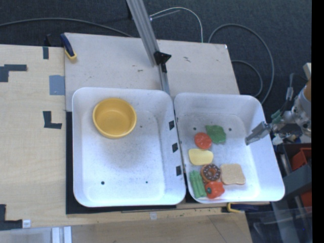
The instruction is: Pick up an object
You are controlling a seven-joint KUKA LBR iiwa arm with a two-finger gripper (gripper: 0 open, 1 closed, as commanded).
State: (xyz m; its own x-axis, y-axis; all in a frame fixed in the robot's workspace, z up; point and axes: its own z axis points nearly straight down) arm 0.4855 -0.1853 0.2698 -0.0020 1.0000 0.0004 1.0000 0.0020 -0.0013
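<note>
The right bin (253,105) holds a cluster of toy foods near its front left. A red tomato (203,140) sits beside a green leafy piece (216,133). Below them are a yellow piece (201,157), a chocolate donut (210,172) and a slice of toast (233,174). A green pod (197,183) and a red piece (215,189) lie at the front wall. My gripper (254,134) hangs over the right bin's right side, to the right of the foods and apart from them, with nothing seen in it.
A yellow bowl (114,117) stands at the back left of the left bin (126,186). A grey metal pole (144,24) slants down to the bins' shared back edge. Cables run over the dark floor behind.
</note>
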